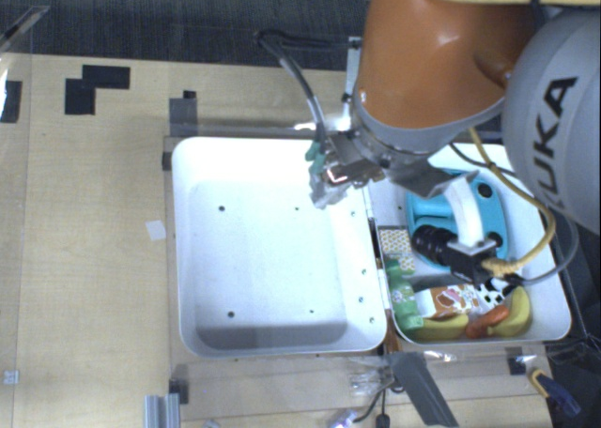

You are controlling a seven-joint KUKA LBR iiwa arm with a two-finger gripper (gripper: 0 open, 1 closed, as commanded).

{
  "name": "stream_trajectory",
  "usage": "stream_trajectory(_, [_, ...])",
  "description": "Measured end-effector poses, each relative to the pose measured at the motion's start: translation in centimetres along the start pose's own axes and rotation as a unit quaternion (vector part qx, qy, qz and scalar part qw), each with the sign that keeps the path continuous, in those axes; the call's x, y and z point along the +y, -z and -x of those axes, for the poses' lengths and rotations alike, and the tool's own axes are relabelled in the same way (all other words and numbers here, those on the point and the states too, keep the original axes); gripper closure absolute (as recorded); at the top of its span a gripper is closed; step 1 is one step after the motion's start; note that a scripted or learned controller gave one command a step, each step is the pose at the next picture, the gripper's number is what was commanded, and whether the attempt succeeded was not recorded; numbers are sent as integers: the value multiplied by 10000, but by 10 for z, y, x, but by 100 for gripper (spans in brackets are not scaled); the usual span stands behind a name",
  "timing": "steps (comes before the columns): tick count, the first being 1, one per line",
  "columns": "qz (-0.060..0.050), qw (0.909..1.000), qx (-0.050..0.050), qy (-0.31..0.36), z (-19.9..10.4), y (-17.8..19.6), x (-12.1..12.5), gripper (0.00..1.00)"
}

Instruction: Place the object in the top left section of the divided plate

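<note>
The arm [441, 51] is the nearest component to the camera. Its orange band and grey housing occupy the 1 o'clock to 3 o'clock sector of the view, and the housing hangs over part of the right bin [556, 318].

The gripper [334, 173] points toward 9 o'clock from beneath the orange band. It is positioned over the 2 o'clock corner of the left bin [263, 257], just inside the edge that adjoins the right bin. From this angle it cannot be determined whether the gripper is spread or pressed together. A small reddish patch shows at its tip. It is too small to identify, so no held item can be confirmed.

The left bin lies at the centre of the view, and its white floor is bare where visible.

The right bin, at 4 o'clock, contains all the loose items:
- A blue and white item [474, 215] at the 12 o'clock end, partly under the arm.
- A speckled card [396, 246] against the wall at 9 o'clock.
- A green packet [404, 302] just below the card.
- A printed packet [453, 300] near the middle.
- A banana [460, 329] along the wall at 6 o'clock, touching the printed packet.

Which of these items is the object to be placed cannot be determined.

The wooden bench [84, 257] carries black markings [94, 86] at 10 o'clock, well apart from both bins.
</note>
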State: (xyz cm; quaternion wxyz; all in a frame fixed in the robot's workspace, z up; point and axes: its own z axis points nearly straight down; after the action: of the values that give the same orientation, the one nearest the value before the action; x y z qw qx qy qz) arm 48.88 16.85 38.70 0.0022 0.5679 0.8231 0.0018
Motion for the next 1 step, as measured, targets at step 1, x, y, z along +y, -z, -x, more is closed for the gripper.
stream_trajectory(1, [-24, 9999, 4, -122, 49, -59, -20, 100])
